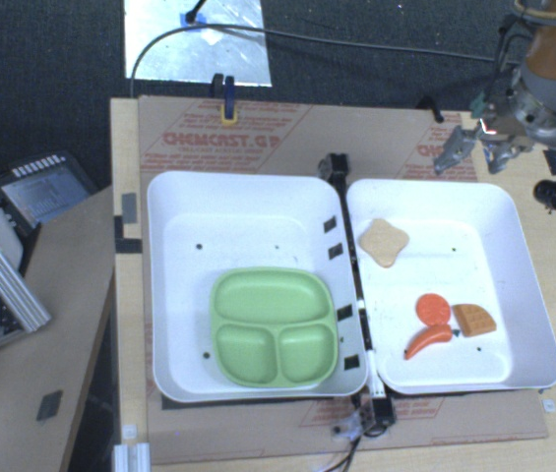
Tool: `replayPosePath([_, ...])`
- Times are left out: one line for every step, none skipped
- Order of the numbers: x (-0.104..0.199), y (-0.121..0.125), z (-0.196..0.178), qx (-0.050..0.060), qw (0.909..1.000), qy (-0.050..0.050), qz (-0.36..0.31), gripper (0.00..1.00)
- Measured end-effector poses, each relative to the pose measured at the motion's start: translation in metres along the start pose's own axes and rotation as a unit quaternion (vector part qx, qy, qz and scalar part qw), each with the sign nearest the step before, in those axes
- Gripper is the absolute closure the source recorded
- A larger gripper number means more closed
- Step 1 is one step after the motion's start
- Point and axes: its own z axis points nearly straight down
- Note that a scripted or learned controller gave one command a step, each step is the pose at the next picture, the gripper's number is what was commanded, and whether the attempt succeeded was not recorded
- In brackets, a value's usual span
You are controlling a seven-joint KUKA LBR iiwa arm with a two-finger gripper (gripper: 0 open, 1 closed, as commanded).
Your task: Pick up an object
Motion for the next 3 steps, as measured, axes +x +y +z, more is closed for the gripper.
replayPosePath([0.002, -0.007, 0.06, 0.002, 1.0, 0.0, 0.001, 0.0])
replayPosePath([-0.004, -0.005, 0.121, 0.002, 1.0, 0.0, 0.001, 0.0])
replayPosePath([-0.003, -0.003, 0.162, 0.002, 1.0, 0.0, 0.0, 0.0])
